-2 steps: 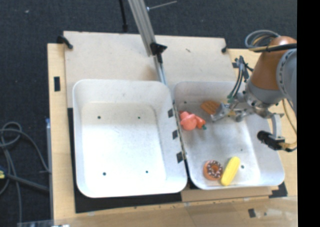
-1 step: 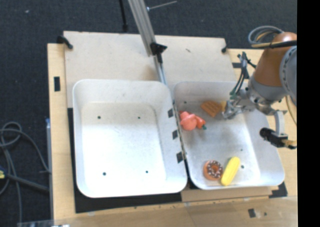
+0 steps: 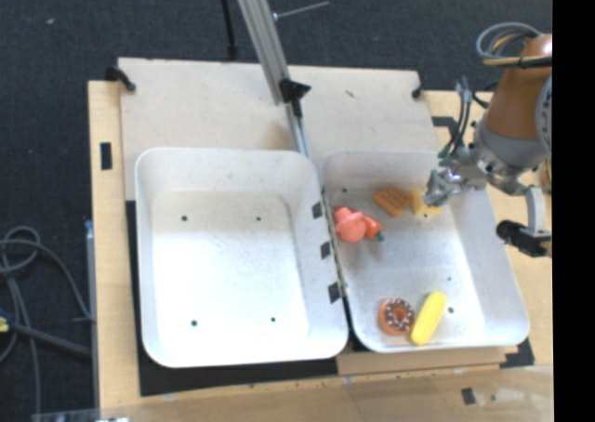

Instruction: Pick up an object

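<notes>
Bench (image 3: 204,104): pale board, dark floor all round. Two white bins side by side, rims touching at centre.

Left bin (image 3: 149,225): bare floor, open room wall to wall.

Right bin (image 3: 483,262): four items, wide gaps between them, mid-floor open.

Arm (image 3: 516,118): grey with orange band, reaching in from the right, over the right bin's far right corner.

Metal rail (image 3: 260,20): slanting down from the top edge to the far rims, ending where the bins meet.

Gripper (image 3: 437,190): low over the far part of the right bin, tip at a small yellow piece (image 3: 429,210). Touching or just above: cannot tell. Finger state: cannot tell, too small and blurred.

Yellow banana (image 3: 428,318): near front rim of right bin, lying tilted, close to the wall.

Pink toy (image 3: 355,225): hard against the left wall of the right bin, little room on the wall side, open on the right.

Orange block (image 3: 394,200): far part of the bin, just left of the gripper, clear floor in front.

Donut (image 3: 396,316): just beside the banana's left side, near the front rim.
</notes>
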`<state>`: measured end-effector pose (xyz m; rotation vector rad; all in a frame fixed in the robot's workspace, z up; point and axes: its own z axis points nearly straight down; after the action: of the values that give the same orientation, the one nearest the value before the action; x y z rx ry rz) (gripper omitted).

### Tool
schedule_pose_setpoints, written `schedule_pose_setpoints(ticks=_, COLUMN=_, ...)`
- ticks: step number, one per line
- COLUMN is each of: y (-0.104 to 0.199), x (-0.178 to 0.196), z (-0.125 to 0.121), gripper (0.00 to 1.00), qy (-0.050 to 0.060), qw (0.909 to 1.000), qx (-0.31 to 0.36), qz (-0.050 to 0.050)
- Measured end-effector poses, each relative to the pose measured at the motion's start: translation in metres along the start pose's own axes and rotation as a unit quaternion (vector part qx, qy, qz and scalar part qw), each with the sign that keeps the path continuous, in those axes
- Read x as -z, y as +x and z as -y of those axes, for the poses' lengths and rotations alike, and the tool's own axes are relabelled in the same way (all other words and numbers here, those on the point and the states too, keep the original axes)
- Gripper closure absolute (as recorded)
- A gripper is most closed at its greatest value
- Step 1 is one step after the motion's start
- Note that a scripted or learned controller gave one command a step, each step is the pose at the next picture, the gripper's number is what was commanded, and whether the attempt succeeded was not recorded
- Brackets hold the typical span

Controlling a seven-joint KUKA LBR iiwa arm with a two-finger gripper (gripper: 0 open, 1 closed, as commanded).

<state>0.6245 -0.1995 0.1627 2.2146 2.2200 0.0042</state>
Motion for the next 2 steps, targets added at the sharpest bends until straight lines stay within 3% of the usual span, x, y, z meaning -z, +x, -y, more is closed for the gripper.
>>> schedule_pose_setpoints(ticks=2, y=-0.006, x=0.099, z=0.005, gripper=1.0, qy=-0.001, qw=1.0, qx=0.0, qz=0.0)
